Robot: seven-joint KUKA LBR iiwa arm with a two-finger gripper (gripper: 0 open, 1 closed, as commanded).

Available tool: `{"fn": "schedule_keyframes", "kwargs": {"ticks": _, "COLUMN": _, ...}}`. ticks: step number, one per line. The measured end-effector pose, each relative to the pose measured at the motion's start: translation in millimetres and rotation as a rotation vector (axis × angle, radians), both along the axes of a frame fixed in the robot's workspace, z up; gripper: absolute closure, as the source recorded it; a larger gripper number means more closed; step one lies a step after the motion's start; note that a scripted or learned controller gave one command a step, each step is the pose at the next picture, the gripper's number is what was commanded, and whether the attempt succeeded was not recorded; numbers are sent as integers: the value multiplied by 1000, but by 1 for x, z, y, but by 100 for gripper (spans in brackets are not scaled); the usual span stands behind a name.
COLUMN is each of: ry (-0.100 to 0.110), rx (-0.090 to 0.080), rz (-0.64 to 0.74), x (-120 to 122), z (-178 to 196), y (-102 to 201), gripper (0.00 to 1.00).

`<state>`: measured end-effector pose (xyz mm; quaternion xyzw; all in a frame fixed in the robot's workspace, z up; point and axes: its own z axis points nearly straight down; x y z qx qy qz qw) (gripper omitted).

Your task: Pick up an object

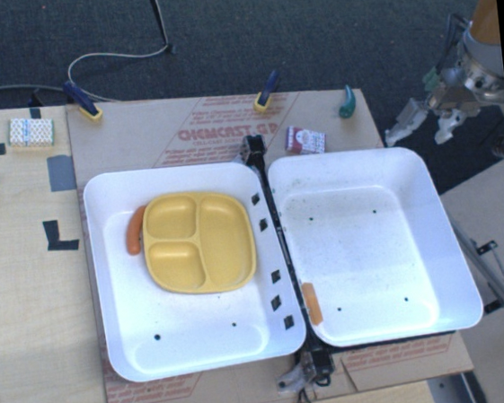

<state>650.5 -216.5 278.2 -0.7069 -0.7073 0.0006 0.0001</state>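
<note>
Yellow plate in left bin, orange stick in right bin. Pincer at two o'clock, spread wide, holding nothing.

Grey KUKA arm enters at upper right corner of camera view, orange band visible at frame edge above wrist. Wrist angled down and leftward. Two-finger gripper of pale metal hangs off bench, beyond upper right corner of right bin, above dark floor. Fingers spread apart, pointing down-left, nothing between them.
</note>
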Motion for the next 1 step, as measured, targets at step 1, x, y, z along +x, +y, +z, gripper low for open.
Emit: {"fn": "schedule_keyframes", "kwargs": {"ticks": 1, "ry": 0, "rx": 1, "rz": 2, "x": 18, "z": -30, "y": 78, "gripper": 0}}
